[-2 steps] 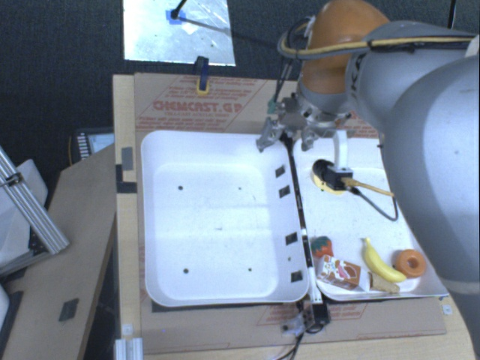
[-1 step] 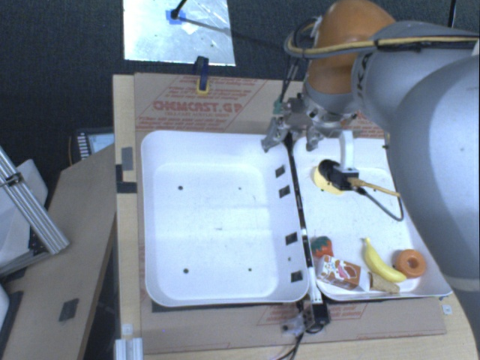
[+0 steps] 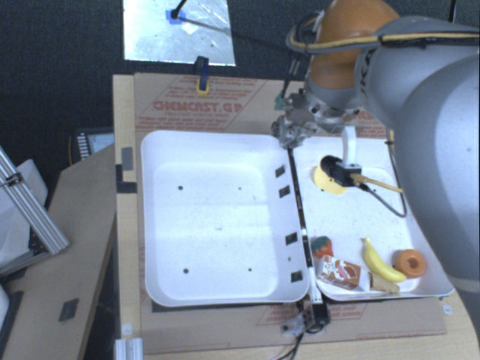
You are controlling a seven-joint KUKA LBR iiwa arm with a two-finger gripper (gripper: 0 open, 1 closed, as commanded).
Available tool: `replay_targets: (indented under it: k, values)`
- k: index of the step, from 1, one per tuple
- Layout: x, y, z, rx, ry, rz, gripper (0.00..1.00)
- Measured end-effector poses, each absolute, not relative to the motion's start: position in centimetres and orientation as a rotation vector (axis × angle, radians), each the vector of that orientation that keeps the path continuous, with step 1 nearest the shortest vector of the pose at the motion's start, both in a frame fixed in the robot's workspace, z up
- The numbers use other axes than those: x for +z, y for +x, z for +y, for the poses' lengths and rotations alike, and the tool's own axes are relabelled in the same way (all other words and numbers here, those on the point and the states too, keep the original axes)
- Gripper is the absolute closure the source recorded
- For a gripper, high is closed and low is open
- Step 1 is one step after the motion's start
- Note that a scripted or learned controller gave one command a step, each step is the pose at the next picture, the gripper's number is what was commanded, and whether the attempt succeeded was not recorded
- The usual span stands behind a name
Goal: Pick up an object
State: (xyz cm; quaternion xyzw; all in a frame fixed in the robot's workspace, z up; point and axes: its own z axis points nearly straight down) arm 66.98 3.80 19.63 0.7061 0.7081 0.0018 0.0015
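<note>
Cardboard-lined tabletop [image 3: 202, 100], two white bins. Approach step: pincer [image 3: 289, 135] above right bin's [image 3: 427, 280] back corner, grip state unclear. Next: descending onto banana [image 3: 377, 261] or donut [image 3: 410, 263].

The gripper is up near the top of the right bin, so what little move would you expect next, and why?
Probably a short move toward the near end of the right bin. The gripper sits at the far rim by the divider, while the banana, the orange ring and the snack packet lie clustered at the near end.
</note>
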Motion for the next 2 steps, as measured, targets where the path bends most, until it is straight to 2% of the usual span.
replay_targets:
  k: [1, 2]
  values:
    - [19.0, 66.8, 10.1, 0.006, 2.211, 2.233, 1.00]
    - [18.5, 66.8, -2.3, -0.004, 2.228, 2.208, 1.00]
